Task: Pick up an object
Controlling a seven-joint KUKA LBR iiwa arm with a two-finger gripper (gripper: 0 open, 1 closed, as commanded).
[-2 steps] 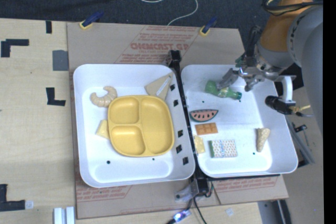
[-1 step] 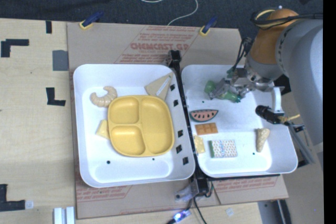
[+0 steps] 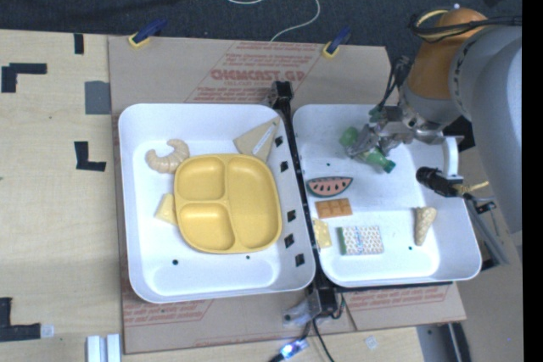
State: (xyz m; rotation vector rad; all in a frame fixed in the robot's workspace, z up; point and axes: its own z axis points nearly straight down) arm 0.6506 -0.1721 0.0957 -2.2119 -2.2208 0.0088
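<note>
My gripper [image 3: 374, 140] hangs low over the far part of the right bin [image 3: 458, 263], reaching in from the right. A green toy [image 3: 353, 136] lies right against its tip, and a green bit [image 3: 387, 164] pokes out just below it. The view does not show whether the toy is held. Nearer the front of this bin lie a watermelon slice [image 3: 329, 185], an orange waffle piece [image 3: 333, 208], a small yellow piece [image 3: 321, 231], a green-edged patterned card [image 3: 363, 240] and an ice cream cone [image 3: 423, 225].
The left bin [image 3: 140, 267] holds a yellow divided plate [image 3: 227, 202], a beige curled toy [image 3: 167, 155], a pale wedge [image 3: 259, 138] and a yellow wedge [image 3: 165, 208]. A black divider [image 3: 293, 182] runs between the bins. The arm's orange band [image 3: 433, 64] rises at right.
</note>
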